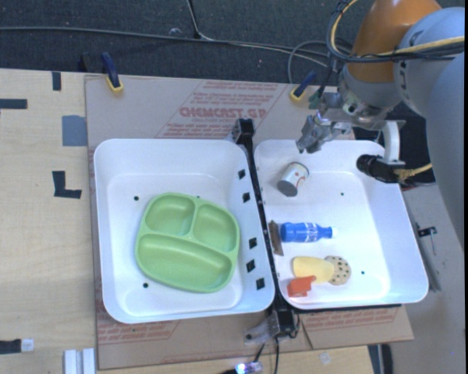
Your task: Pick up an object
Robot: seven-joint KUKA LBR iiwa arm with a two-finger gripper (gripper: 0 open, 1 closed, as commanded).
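Gripper [310, 141] hovers over back rim of right bin [390, 232], fingers slightly apart, nothing between them. Small cup [292, 179] lies tipped just below, the likeliest target. Blue bottle [304, 231], cookie [338, 269], yellow-orange piece [308, 275] lie nearer front. Green plate [189, 241] fills left bin [113, 232].

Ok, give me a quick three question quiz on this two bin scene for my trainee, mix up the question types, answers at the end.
1. True or false: the green divided plate lies in the left bin.
2. Which thing lies nearest the gripper? A) blue bottle B) small white cup C) cookie
3. Fill in: the right bin holds a yellow piece touching an ____ piece at the near side.

Key: 1 true; 2 B; 3 orange.
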